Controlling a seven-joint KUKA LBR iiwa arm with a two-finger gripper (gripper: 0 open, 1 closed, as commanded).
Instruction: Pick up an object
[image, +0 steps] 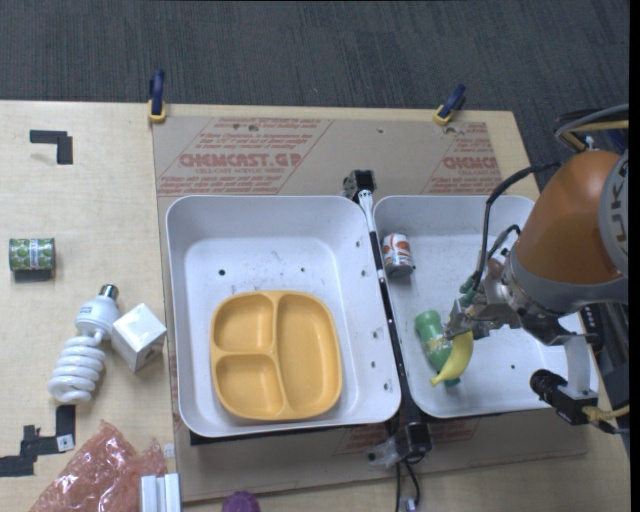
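Note:
In the right bin (440, 228) lie a yellow banana (455, 362), a green bottle (430, 332) and a small red-and-white can (397, 253). The banana rests against the bottle's lower right side, near the bin's front wall. My gripper (469, 321) hangs low over the banana's upper end, just right of the bottle. The grey and orange arm (570, 235) comes in from the right and covers the bin's right part. The can stands apart near the bin's left wall. Whether the gripper touches the banana is hidden from this angle.
The left bin (182, 300) holds a yellow divided plate (276, 354). Outside the bins, on the left of the bench, are a spiral light bulb (80, 352), a white cube (139, 336), a small green can (31, 255) and a pink mesh bag (100, 470).

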